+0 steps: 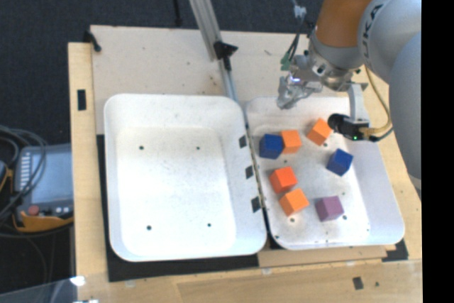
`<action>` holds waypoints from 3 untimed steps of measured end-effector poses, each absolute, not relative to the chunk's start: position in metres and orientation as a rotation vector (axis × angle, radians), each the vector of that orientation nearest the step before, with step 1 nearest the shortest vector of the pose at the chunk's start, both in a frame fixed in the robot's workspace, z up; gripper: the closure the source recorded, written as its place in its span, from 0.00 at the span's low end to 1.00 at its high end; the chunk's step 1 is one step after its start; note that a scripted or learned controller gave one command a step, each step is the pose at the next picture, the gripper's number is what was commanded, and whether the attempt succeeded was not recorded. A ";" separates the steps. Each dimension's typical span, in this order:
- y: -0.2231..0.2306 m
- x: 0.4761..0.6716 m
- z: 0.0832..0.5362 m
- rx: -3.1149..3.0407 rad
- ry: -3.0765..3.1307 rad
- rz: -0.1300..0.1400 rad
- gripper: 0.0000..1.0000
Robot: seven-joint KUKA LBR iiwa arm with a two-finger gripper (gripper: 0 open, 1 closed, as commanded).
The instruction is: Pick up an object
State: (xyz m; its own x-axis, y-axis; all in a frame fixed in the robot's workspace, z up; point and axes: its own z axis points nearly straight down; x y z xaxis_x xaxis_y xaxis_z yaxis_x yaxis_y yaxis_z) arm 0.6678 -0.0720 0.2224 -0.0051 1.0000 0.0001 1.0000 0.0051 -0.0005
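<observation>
Camera view: gripper [289, 97] hovers over right bin's [376, 220] far-left corner, finger state indiscernible, above blue cube [271, 145] and orange cube [291, 140].

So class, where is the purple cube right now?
The purple cube lies in the right bin, near its front edge, just right of an orange cube and below a blue cube.

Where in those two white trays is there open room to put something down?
The left tray shows bare floor from wall to wall. The right tray is crowded: blocks fill its middle, from the blue block to the purple block. The end effector hangs over its far-left corner.
</observation>
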 end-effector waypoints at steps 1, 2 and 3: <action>-0.015 0.657 0.235 -2.212 -2.229 -0.003 1.00; 0.031 0.638 0.232 -2.213 -2.227 0.001 1.00; 0.083 0.623 0.225 -2.212 -2.228 0.000 1.00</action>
